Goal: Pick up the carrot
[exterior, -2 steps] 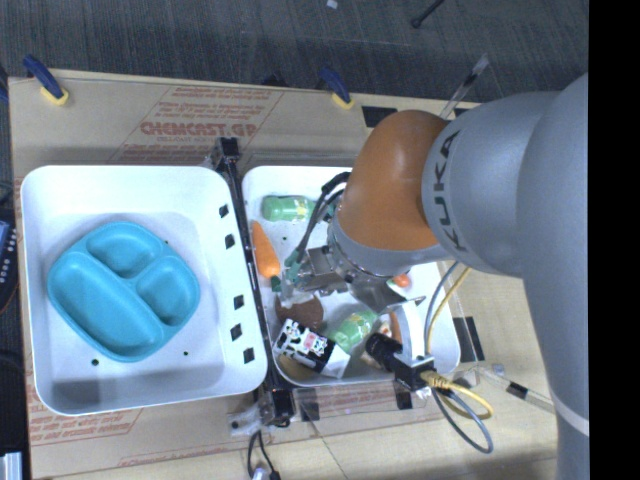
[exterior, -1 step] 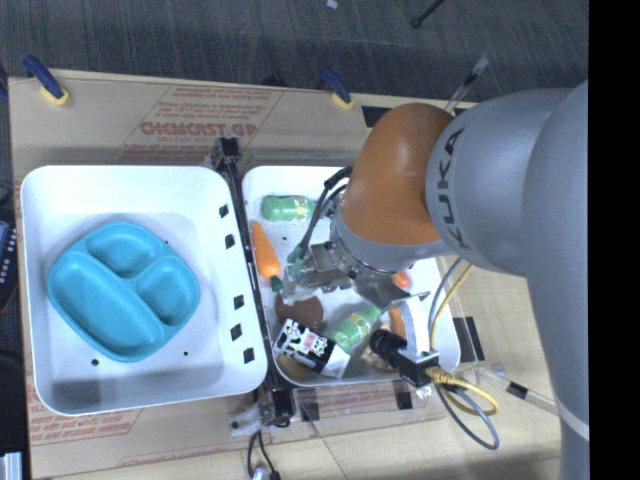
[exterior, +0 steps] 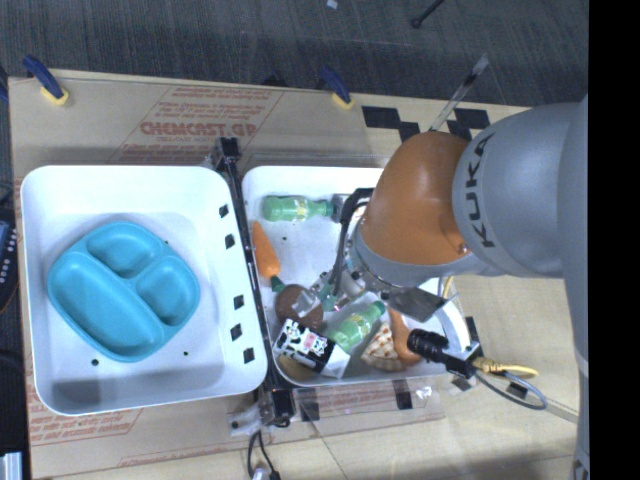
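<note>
We can't tell the state of the fingers [exterior: 335, 293]; they sit low in the right bin [exterior: 300, 180], in the clutter, by the brown round item [exterior: 293, 299] and green bottle [exterior: 357, 325]. The carrot [exterior: 266, 253] lies apart from them, to their left, along the bin's left wall, below the lying green bottle [exterior: 290, 208]. Risks as we see them: closing here likely grabs the wrong item; carrot is tight to the wall, so one finger may hit the rim. Blue divided tray [exterior: 122, 288] in the left bin [exterior: 60, 388] is no factor.
</note>
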Robot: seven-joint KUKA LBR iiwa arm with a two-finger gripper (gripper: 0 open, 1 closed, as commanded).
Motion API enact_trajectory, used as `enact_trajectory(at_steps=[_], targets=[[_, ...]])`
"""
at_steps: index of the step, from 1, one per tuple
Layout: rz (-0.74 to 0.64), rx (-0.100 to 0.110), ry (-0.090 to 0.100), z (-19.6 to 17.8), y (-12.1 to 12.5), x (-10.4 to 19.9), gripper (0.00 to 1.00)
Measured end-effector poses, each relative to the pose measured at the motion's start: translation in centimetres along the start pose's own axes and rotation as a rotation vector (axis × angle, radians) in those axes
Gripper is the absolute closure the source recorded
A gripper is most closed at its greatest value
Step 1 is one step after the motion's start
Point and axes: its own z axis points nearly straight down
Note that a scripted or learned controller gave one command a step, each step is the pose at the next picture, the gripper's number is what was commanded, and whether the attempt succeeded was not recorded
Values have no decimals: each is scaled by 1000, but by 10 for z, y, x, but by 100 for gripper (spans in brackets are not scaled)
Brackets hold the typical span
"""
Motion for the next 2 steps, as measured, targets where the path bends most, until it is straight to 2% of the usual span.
enact_trajectory(at_steps=[1, 2], targets=[[-417, -4, -5, -16, -8, -17, 100], [-594, -2, -1, 95, -24, -48, 100]])
